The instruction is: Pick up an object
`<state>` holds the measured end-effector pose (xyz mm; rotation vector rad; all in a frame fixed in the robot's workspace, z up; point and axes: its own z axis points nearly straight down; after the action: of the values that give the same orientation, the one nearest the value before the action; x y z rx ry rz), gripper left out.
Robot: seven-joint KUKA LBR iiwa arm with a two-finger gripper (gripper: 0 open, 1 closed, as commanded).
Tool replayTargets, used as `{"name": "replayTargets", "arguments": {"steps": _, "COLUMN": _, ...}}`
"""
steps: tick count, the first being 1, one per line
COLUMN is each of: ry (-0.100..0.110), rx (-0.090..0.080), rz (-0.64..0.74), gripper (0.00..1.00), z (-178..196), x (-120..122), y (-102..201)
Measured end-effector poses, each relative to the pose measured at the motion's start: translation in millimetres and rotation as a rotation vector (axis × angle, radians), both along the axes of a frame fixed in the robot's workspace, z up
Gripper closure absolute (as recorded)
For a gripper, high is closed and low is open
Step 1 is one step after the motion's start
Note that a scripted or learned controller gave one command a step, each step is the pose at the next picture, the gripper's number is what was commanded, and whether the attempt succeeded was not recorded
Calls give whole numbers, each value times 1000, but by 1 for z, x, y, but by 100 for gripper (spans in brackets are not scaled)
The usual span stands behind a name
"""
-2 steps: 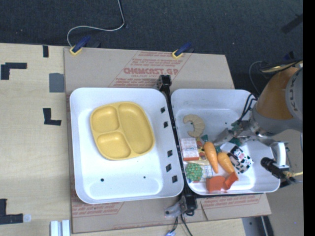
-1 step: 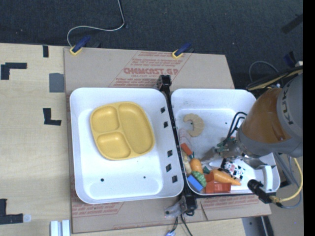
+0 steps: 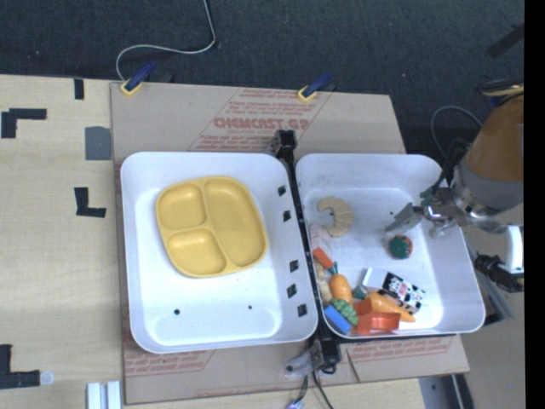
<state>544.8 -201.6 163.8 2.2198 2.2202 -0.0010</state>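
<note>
Yellow three-part plastic plate (image 3: 210, 226) fills the left white bin (image 3: 140, 313); rightwards, small round green-and-red ball (image 3: 400, 246) lies just below-left of the hand (image 3: 423, 215), fingers spread apart, gripping nothing

This is a robotics lab set up for grasping trials. A wooden desk (image 3: 51, 254) carries a sheet of printed cardboard (image 3: 255, 118), held at its far edge by a yellow clamp (image 3: 132, 83) and a blue clamp (image 3: 315, 85). Two shallow white bins (image 3: 145, 313) sit side by side on the cardboard. Black tape marks (image 3: 85, 201) are stuck to the desk. A thin white cable (image 3: 183, 49) trails over dark carpet (image 3: 341, 24) behind. A grey robot arm with an orange band (image 3: 498, 143) reaches in from the right.
</note>
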Motion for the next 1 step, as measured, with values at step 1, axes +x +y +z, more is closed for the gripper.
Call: {"name": "replayTargets", "arguments": {"steps": 1, "ry": -2, "rx": 0, "rz": 1, "gripper": 0, "z": -77, "x": -4, "y": -6}}
